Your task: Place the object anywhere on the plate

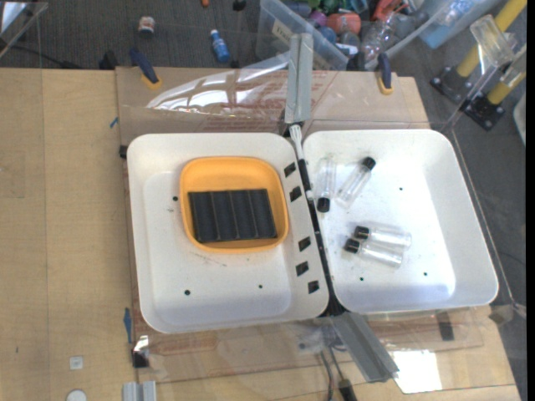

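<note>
An orange plate (pixel 194 176) lies in the left bin (pixel 159 282); a black ridged insert (pixel 232 215) covers its middle. Several clear vials with black caps lie in the right bin (pixel 435 215): one vial (pixel 355 180) is slanted near the top centre, another vial (pixel 324 183) rests close to the divider, and a pair of vials (pixel 379 245) lie side by side lower down.
A grey metal divider (pixel 298 82) runs between the two bins. A clear tub of colourful items (pixel 351 7) stands beyond the bench at the back. Clear plastic sheeting (pixel 226 94) lies behind the left bin.
</note>
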Available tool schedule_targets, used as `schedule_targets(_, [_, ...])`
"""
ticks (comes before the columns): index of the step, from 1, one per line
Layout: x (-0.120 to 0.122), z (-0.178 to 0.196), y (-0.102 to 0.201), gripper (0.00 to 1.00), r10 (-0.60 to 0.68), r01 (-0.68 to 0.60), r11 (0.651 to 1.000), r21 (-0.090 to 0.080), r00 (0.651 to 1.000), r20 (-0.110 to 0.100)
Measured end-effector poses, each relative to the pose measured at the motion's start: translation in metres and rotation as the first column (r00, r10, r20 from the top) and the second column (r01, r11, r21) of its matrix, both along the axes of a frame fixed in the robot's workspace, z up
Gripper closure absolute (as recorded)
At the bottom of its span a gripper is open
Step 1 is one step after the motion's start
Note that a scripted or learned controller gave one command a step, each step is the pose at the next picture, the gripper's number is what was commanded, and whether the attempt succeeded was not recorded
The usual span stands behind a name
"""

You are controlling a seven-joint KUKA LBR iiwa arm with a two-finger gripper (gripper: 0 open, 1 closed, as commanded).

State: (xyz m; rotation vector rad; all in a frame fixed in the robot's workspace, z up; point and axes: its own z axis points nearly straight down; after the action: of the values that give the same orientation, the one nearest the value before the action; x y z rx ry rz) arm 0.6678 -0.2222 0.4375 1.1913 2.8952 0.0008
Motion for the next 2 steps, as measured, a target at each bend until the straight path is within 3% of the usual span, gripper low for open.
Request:
schedule_targets(1, [-0.0033, 0.0005, 0.0030, 1.00, 0.283, -0.283, 0.959, 0.000, 0.959, -0.005])
schedule_targets(2, [-0.0069, 0.0005, 0.0024, 1.00, 0.447, -0.447, 0.895, 0.000, 0.895, -0.006])
